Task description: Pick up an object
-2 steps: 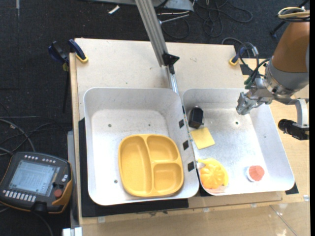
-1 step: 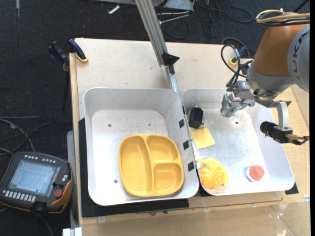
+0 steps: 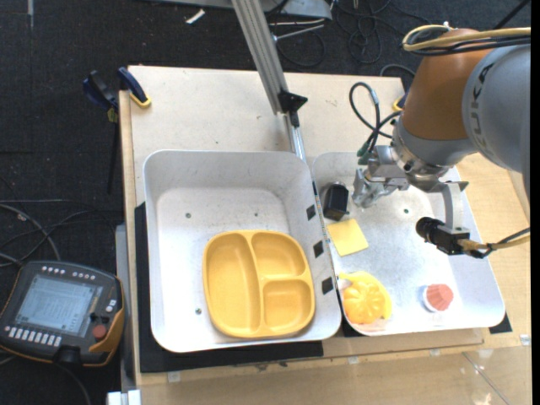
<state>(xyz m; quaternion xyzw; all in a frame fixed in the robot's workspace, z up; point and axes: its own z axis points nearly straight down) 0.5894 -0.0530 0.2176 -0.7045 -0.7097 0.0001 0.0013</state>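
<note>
We see the gripper (image 3: pixel 369 191) low over the right bin (image 3: pixel 472 277), just behind the flat yellow square (image 3: pixel 348 236) and a little to its right. We cannot tell whether it is open or closed, and nothing shows in its grasp, so we judge that no object is picked up yet.

The likeliest targets are the square itself and a small black block (image 3: pixel 336 199) just behind and left of it, close against the bin's wall. A lumpy yellow toy (image 3: pixel 364 299) lies in front of the square at the near rim. A small red-and-white piece (image 3: pixel 439 296) sits well apart to the square's front right. A yellow divided plate (image 3: pixel 257 283) lies left of the square, across the wall, in the left bin (image 3: pixel 181 218).

We think either target could go wrong. The black block hugs the wall, so a descent there may strike the wall or only shove the block aside. The square lies very flat, so a grasp may close above it and come up with nothing.
</note>
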